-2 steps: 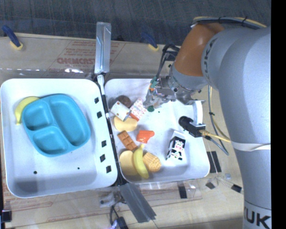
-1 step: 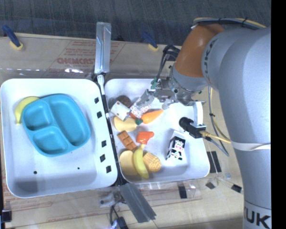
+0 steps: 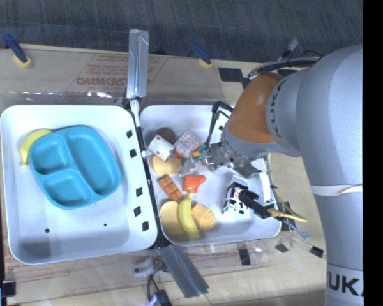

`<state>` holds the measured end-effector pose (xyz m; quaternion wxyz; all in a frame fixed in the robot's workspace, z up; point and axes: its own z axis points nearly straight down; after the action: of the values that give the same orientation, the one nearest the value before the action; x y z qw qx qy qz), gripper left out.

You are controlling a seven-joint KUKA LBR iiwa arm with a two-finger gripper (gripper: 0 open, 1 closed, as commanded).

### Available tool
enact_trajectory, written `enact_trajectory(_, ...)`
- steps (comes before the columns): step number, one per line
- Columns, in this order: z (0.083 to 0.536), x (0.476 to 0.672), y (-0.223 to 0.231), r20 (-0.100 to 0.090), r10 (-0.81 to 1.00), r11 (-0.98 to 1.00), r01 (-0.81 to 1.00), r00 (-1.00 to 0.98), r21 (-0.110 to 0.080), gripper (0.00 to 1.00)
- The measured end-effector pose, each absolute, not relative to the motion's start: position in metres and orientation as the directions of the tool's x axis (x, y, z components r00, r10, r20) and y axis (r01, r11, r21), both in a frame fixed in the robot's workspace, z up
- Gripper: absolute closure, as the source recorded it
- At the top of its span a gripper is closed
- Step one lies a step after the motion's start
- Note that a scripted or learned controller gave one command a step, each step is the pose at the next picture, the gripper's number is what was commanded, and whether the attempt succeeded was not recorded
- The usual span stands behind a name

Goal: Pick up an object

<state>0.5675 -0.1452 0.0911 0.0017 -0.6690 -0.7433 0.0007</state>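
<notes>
Right bin (image 3: 185, 115); orange toy (image 3: 193, 183) near jaws

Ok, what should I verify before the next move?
1. Gripper over the right bin: ok.
2. Anything held already: cannot tell.
3. Nearest target, the orange piece, free of neighbours: not ok, it sits in a crowded pile.
4. Tray in the left bin out of the arm's way: ok.
5. Wrist clear of the right bin's wall: cannot tell.
</notes>
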Motion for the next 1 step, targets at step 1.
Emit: enact_trajectory(1, 0.0925, 0.6267, -0.1579, 0.001, 0.978, 0.208, 0.978, -0.208, -0.001, 0.0)
